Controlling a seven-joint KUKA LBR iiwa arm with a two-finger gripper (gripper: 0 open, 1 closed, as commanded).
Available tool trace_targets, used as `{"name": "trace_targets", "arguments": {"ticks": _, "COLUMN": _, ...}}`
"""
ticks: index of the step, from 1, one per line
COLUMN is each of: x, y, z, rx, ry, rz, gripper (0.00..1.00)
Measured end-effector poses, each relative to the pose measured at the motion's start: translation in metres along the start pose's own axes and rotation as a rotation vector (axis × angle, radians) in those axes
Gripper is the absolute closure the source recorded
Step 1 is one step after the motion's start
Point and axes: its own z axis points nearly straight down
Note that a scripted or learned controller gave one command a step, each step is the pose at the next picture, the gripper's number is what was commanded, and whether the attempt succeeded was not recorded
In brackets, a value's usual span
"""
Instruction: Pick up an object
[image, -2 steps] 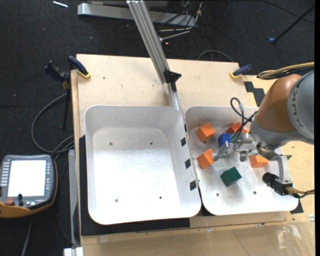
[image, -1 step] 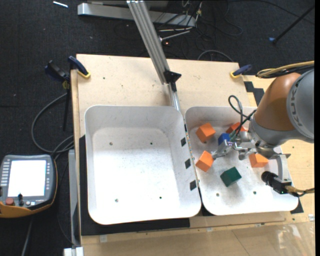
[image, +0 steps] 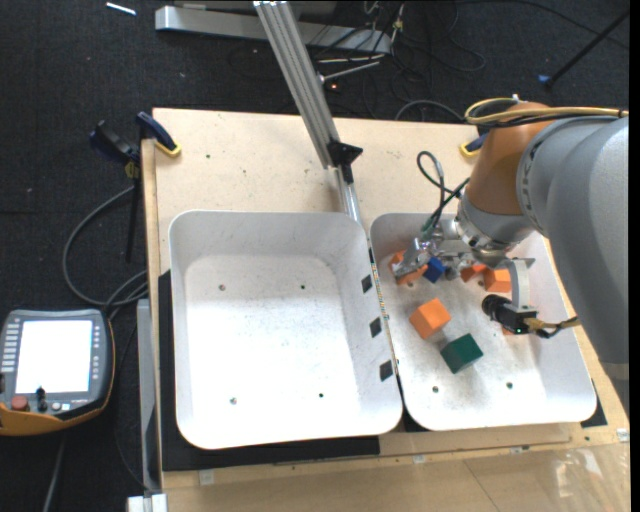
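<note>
The gripper (image: 447, 262) is low over the back part of the right bin (image: 560, 395), w/ a few small orange and blue pieces (image: 420, 266) crowded just under it; how it stands I cannot tell, because the wrist and cables cover it, and no object is seen clearly held. Possible targets are the orange cube (image: 431, 317) and the dark green cube (image: 462, 352), both lying free on the bin floor, near each other, the green one nearer to the front. Risk, as I judge: the small pieces are so close together that a grasp can push them apart or catch two at once, or close on nothing. Also the cable (image: 432, 175) hanging by the wrist and the black part (image: 505, 312) beside the gripper may touch objects when the arm goes down. The divider between the bins is near the cluster, so approach from that side is tight. The left bin (image: 200, 240) holds nothing to grasp. On the counter (image: 250, 150) a metal pole (image: 300, 80) stands behind the bins; a teach pendant (image: 55, 370) lies at far left, well apart.
</note>
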Motion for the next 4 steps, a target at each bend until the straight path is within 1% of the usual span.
{"name": "trace_targets", "arguments": {"ticks": 1, "x": -0.001, "y": -0.003, "z": 0.000, "rx": 0.005, "ry": 0.001, "rz": 0.002, "gripper": 0.00}}
{"name": "trace_targets", "arguments": {"ticks": 2, "x": -0.001, "y": -0.003, "z": -0.009, "rx": 0.009, "ry": 0.001, "rz": 0.000, "gripper": 1.00}}
{"name": "trace_targets", "arguments": {"ticks": 3, "x": 0.111, "y": -0.063, "z": -0.097, "rx": 0.003, "ry": 0.005, "rz": -0.005, "gripper": 1.00}}
{"name": "trace_targets", "arguments": {"ticks": 4, "x": 0.052, "y": -0.039, "z": -0.120, "rx": 0.002, "ry": -0.002, "rz": 0.011, "gripper": 1.00}}
